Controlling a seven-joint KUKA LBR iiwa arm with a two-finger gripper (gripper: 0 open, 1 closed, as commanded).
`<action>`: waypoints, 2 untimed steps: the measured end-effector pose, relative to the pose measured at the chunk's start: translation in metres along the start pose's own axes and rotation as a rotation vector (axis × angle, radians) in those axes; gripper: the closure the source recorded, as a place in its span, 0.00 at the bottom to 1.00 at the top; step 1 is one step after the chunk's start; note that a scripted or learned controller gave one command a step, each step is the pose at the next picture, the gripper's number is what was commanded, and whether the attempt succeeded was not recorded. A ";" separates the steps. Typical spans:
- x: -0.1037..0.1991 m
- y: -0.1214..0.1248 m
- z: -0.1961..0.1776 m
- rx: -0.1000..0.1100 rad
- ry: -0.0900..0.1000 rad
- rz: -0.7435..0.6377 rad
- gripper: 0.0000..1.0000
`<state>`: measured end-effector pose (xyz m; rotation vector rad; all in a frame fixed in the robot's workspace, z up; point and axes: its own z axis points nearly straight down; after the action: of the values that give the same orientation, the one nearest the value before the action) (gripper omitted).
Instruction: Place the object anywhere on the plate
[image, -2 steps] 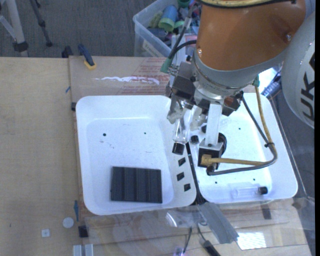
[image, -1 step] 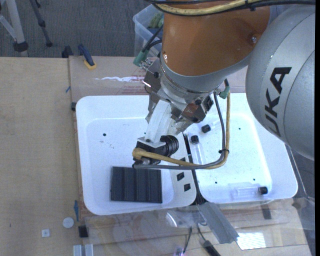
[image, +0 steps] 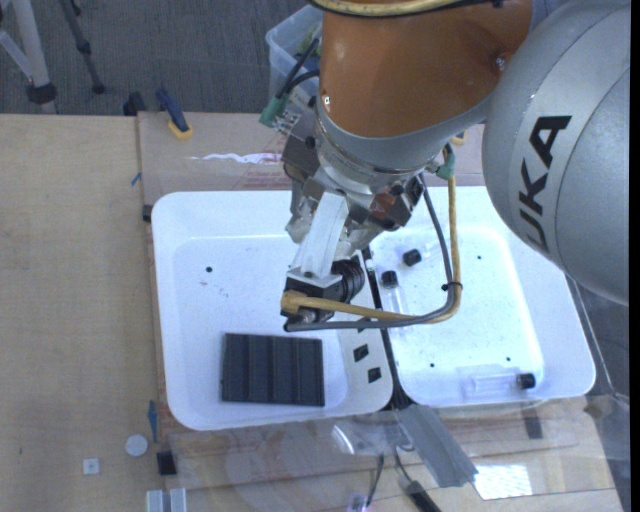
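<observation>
A dark grey ribbed plate (image: 272, 369) lies flat in the front part of the left bin (image: 190, 300). The arm's wrist hangs over the divide between the two bins, and my gripper (image: 372, 222) sits under it, largely covered by the orange band and grey housing. In the right bin (image: 560, 340) a clear tube with a black cap (image: 497, 381) lies near the front wall. A small black piece (image: 411, 257) and a short clear piece (image: 389, 287) rest close to the gripper, at the right bin's left side. Nothing can be seen held.
The big grey arm (image: 570, 140) covers the right bin's back right corner. A yellow cable (image: 440, 300) loops low over the right bin. Two small black marks (image: 368, 363) sit on the rims between the bins. Wooden bench top (image: 70, 300) stretches to the left.
</observation>
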<state>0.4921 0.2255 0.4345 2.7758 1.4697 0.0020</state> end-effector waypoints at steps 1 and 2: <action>0.023 0.037 0.003 -0.001 0.002 0.357 1.00; 0.043 0.066 0.110 0.001 -0.002 0.488 1.00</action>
<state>0.5714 0.2238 0.3246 3.0495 0.7556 -0.0010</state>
